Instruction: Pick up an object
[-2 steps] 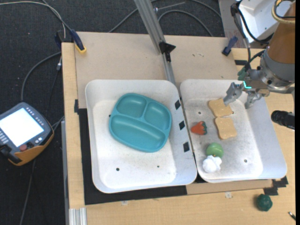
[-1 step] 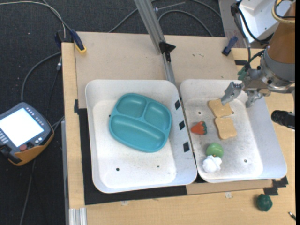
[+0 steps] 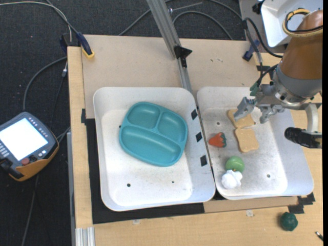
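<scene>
Here, the grey two-finger gripper [image 3: 254, 108] is held spread above the right white bin [image 3: 297, 163], with the tan toast-shaped slice [image 3: 241, 119] lying just below-left of it.

Arm [image 3: 306, 45] cut off by the top and right picture edges, gripper [image 3: 254, 108] finger spacing too small to tell, upper tan bread slice [image 3: 241, 120] partly hidden beneath it, handheld screen device [image 3: 23, 145] clipped at the left picture edge
</scene>
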`<action>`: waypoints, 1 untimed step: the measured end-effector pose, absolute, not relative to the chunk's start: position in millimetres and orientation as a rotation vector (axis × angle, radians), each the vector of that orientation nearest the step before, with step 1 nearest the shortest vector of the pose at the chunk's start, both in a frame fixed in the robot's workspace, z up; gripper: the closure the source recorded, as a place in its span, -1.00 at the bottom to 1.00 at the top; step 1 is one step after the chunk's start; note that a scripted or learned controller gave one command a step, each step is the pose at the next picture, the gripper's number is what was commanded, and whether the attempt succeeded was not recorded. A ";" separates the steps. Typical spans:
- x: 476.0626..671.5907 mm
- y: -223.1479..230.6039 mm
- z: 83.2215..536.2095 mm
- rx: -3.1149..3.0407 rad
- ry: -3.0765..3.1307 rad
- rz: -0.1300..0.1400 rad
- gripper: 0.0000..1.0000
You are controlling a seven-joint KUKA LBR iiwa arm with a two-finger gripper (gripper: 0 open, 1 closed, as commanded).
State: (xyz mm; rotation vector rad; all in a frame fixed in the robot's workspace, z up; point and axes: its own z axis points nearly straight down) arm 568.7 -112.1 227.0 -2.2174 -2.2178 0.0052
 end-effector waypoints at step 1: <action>562.8 -115.0 182.5 -2.218 -2.216 0.005 -1.00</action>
